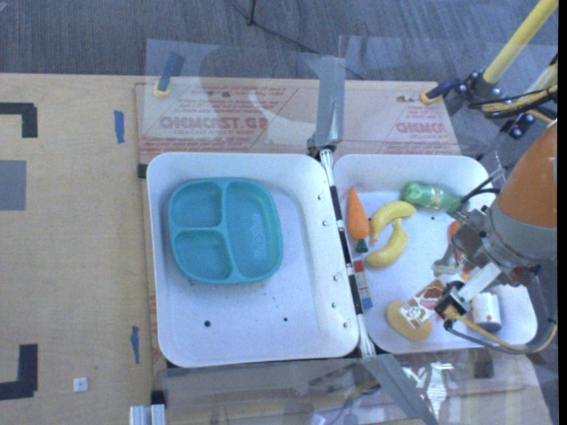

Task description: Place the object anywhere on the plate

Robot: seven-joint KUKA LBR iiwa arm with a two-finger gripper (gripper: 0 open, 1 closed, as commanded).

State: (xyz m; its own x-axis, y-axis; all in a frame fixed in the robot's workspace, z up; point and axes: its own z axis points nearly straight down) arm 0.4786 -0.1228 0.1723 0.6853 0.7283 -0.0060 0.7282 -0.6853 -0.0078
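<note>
A teal plate [226,231] with three compartments lies in the left bin [301,326], toward its back left, with nothing on it. My gripper [457,260] hangs over the right bin [376,171], near its right side, low above the toys. Just left of it lie two yellow bananas [391,230] and an orange carrot [356,215]. A small brown piece [432,290] sits right under the gripper's front, and a red bit [454,229] shows at its far side. What the gripper holds, if anything, is hidden by the wrist.
A green bottle [427,195] lies at the back of the right bin. A tan round toy [409,318] rests near that bin's front edge, with a white cylinder [486,309] to its right. The ridge where the bins meet [341,246] lies between gripper and plate.
</note>
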